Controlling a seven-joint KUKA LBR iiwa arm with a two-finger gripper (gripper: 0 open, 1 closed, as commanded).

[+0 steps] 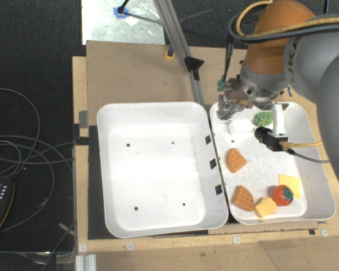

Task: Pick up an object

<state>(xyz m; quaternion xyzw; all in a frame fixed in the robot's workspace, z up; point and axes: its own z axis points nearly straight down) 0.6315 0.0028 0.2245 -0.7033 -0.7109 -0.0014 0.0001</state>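
Care is called for in choosing a single target, since several small toy foods are scattered in the shallow white right-hand bin (322, 199). Nearest the front rim, a pale yellow cheese-like wedge (265, 208) is seen touching a round red tomato-like piece (282, 195), with a yellow block (290, 183) just behind and an orange waffle-textured wedge (243, 198) just beside to the left; a clean grasp is judged harder in this cluster. A second orange waffle piece (235, 160), lying apart nearer the middle, is judged the easier pick, provided a vertical descent is centred over it. Farther back, a green leafy piece (263, 118) is seen beside the gripper (226, 112), which is lowered over the bin's far left corner from the orange-banded wrist; whether its jaws are parted cannot be told, and nothing is seen between them.
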